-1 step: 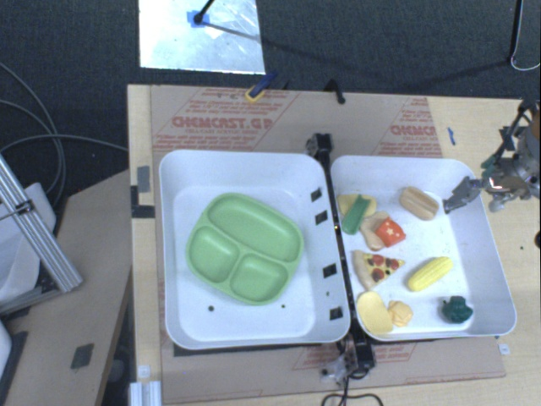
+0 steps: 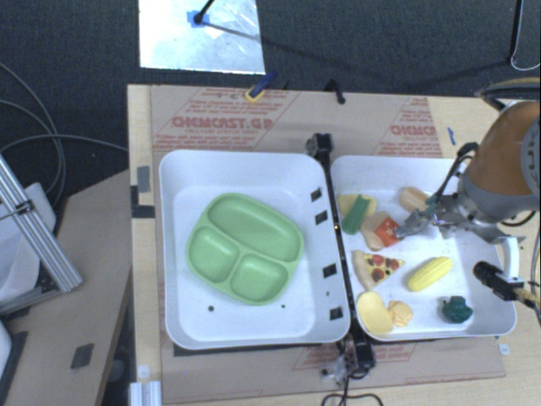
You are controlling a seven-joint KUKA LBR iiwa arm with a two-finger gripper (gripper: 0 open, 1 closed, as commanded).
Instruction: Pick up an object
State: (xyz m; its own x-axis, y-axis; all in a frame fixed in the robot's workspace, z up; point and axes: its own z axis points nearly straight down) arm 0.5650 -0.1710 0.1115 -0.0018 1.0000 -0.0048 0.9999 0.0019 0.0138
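The right bin (image 2: 499, 321) holds several toy foods: a red piece (image 2: 383, 232), a pizza slice (image 2: 377, 267), a yellow corn cob (image 2: 429, 273), a tan bread roll (image 2: 412, 197), a green and yellow piece (image 2: 356, 212), a dark green broccoli (image 2: 456, 309) and two pale yellow pieces (image 2: 382, 313). My gripper (image 2: 408, 225) reaches in from the right, low over the bin. Its tip is just right of the red piece and below the bread roll. I see nothing held in it.
A light green divided plate (image 2: 245, 248) lies in the left bin (image 2: 177, 311). A black divider with clips (image 2: 331, 235) separates the two bins. The arm's orange-banded wrist (image 2: 507, 155) hangs over the right bin's far right side. Cables trail at the right edge.
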